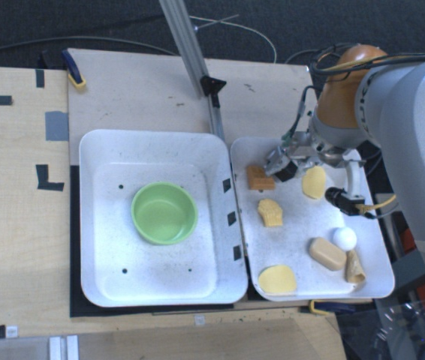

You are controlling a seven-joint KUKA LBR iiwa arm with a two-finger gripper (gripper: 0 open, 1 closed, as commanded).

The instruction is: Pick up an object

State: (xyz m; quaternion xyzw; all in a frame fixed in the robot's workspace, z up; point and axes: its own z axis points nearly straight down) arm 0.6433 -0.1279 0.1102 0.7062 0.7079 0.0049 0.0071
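Two shallow white plastic bins with rounded corners sit side by side on a pale wooden bench [17, 201]; the left bin [100, 201] holds a round, smooth green bowl [164, 213], upright, near its middle; the right bin [295, 235] holds a scatter of toy-food pieces. The gripper [281, 161] hangs over the far left part of the right bin, just beside a small orange-brown block [258, 178] at its near left; whether its fingers are spread or closed cannot be told from this view. Nearer lie a ridged yellow piece [271, 213], a flat round yellow disc [277, 280] at the near edge, a pale yellow oval [314, 182] to the right of the gripper, a tan bread-like lump [327, 253], a smooth white egg shape [344, 238] touching it, and a brown cone-like piece [354, 267] by the right wall; a slanted grey metal rail [186, 36] crosses the far bench.
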